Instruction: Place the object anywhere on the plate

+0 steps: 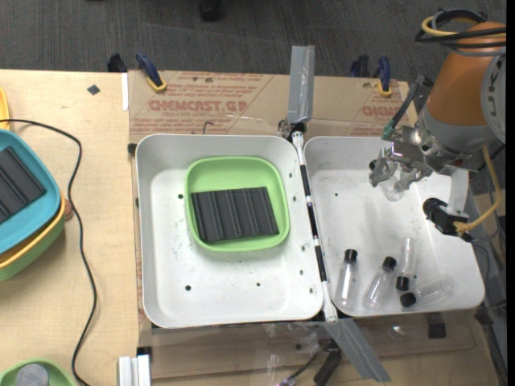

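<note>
So, the count: two white bins, the left bin (161,296) and the right bin (354,167). One green plate (237,173) in the left one, with one dark ribbed insert (237,214) on it. The right one has roughly four clear vials with black caps (348,273), hard to pin down since they overlap. Three blue clamps (150,71) on the cardboard's far edge.

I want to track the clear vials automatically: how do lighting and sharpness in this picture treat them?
Camera view: even, soft light, faint shadows; the clear vials nearly blend into the right bin, only their black caps stand out; the gripper looks slightly blurred; the green plate is sharp.
</note>
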Robot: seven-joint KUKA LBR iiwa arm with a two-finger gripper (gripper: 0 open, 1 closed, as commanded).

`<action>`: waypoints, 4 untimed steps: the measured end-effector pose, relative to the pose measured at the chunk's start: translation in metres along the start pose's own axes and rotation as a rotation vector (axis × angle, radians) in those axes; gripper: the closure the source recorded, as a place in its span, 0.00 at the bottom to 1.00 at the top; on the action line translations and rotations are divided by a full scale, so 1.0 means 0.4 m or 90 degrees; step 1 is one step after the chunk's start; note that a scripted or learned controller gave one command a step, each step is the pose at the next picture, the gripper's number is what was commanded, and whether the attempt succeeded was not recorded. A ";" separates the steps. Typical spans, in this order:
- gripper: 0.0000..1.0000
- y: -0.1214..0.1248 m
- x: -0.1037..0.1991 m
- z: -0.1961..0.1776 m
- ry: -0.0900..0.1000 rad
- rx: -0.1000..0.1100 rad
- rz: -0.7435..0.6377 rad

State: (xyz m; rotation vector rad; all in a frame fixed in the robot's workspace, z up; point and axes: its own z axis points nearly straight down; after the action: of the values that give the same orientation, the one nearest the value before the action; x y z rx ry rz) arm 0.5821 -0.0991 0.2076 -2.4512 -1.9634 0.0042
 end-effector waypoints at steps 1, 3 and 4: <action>0.00 0.000 0.000 0.000 0.000 0.000 0.000; 0.00 -0.140 0.153 -0.176 -0.001 0.000 0.312; 0.00 -0.186 0.189 -0.170 -0.002 0.002 0.416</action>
State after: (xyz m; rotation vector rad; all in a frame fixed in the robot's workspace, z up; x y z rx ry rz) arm 0.5262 -0.0088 0.2756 -2.9519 -1.0728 0.0123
